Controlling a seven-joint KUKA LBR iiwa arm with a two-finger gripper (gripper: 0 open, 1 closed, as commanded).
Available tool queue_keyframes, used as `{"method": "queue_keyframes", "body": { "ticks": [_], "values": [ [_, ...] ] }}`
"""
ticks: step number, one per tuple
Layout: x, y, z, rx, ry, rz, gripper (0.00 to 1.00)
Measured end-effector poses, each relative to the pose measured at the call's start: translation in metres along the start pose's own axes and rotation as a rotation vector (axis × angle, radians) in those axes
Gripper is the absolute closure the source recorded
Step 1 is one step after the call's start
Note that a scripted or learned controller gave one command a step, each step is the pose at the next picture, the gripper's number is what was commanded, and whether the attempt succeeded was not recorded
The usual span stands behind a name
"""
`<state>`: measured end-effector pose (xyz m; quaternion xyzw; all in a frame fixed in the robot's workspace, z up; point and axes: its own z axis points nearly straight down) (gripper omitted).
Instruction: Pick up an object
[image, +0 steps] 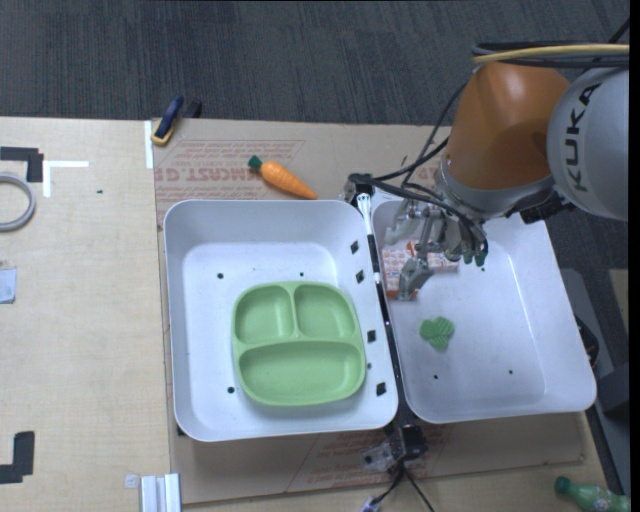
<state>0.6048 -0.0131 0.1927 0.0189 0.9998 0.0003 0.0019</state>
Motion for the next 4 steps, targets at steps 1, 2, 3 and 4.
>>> {"method": "queue_keyframes", "body": {
  "ticks": [1, 2, 3, 4],
  "values": [
    [0.032, -0.017, 0.000, 0.000, 0.001, -0.056, 0.00],
    [0.032, -0.017, 0.000, 0.000, 0.001, -0.057, 0.00],
    [0.032, -0.017, 0.000, 0.000, 0.001, -0.057, 0.00],
    [0.046, -0.017, 0.000, -0.001, 0.000, -0.457, 0.00]
  ]
}}
